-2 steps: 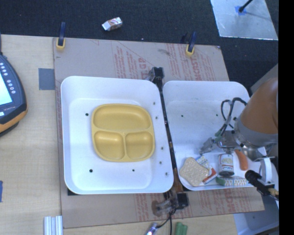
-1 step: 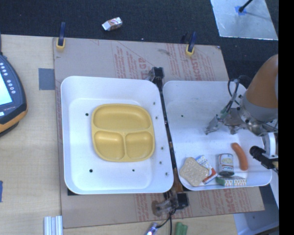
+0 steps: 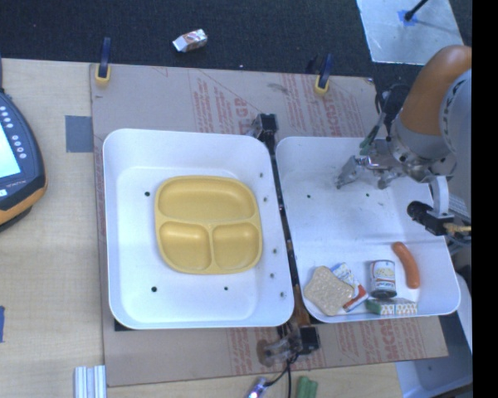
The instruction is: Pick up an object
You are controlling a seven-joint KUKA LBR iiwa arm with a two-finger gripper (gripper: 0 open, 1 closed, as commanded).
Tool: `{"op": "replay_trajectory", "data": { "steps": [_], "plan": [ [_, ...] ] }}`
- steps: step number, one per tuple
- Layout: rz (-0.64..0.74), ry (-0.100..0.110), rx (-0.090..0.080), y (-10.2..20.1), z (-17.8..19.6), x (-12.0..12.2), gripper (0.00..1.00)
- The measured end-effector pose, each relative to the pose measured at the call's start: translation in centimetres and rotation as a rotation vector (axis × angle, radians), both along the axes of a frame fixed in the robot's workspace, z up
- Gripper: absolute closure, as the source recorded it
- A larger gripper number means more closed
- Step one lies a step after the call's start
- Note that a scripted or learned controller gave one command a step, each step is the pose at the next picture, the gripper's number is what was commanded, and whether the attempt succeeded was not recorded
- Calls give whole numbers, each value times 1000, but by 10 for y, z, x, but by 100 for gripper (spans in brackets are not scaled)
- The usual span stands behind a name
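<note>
Gripper (image 3: pixel 367 175) sits over the upper part of the right bin (image 3: pixel 315 160), fingers spread wide, one tip pointing left and the other toward the arm, nothing between them. Bin floor under it is bare. Arm (image 3: pixel 436 98) comes in from the right edge, orange band up top.

All pickable items are bunched along the near edge of that same bin, well apart from the gripper, toward the camera. Cracker (image 3: pixel 328 290) lies at the near-left, small can (image 3: pixel 383 277) stands upright just right of it, sausage (image 3: pixel 407 264) further right near the bin wall. Sausage long axis runs roughly up-down in view, slightly tilted. Flat packet (image 3: pixel 393 309) lies at the very front edge, long axis left-right.

Left bin (image 3: pixel 124 164) holds a yellow divided tray (image 3: pixel 208 223), farther off across the divider.

Judgement: nearest targets are sausage and can; the move needs travel toward the near edge, then descent.
</note>
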State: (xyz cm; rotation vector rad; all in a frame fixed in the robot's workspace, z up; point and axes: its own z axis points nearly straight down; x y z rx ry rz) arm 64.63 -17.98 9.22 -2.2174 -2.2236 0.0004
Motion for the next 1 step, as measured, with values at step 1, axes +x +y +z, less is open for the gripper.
{"op": "replay_trajectory", "data": {
  "steps": [1],
  "plan": [
    [-1, 1, 0, -23, 55, -105, 0]
  ]
}}
